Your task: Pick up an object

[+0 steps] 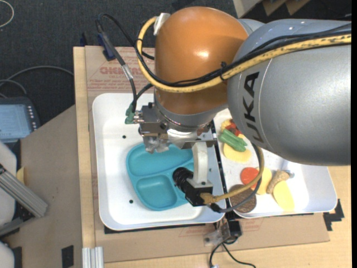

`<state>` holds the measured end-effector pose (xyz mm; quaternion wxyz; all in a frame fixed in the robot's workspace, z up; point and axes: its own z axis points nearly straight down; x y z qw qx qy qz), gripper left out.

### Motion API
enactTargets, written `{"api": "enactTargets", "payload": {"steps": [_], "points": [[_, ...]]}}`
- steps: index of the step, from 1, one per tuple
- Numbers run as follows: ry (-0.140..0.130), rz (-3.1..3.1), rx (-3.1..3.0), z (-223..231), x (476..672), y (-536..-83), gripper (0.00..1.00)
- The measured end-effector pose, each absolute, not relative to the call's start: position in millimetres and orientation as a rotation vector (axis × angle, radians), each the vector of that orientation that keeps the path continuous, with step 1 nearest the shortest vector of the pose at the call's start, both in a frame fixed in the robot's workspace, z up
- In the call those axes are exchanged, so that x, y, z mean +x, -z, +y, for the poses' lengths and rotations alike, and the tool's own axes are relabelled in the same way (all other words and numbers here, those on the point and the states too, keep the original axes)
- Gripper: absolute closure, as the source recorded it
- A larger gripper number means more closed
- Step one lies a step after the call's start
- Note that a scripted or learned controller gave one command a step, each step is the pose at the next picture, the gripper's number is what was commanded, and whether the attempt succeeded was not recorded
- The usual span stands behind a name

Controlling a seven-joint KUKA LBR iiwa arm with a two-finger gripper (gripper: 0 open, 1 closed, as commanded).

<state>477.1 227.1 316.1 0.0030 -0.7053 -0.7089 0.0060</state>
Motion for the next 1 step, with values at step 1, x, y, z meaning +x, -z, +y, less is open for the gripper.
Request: {"api": "enactTargets", "payload": {"steps": [1], "points": [[0.030, -2.228, -2.226, 224.6, 516.8, -467.8, 1.00]]}}
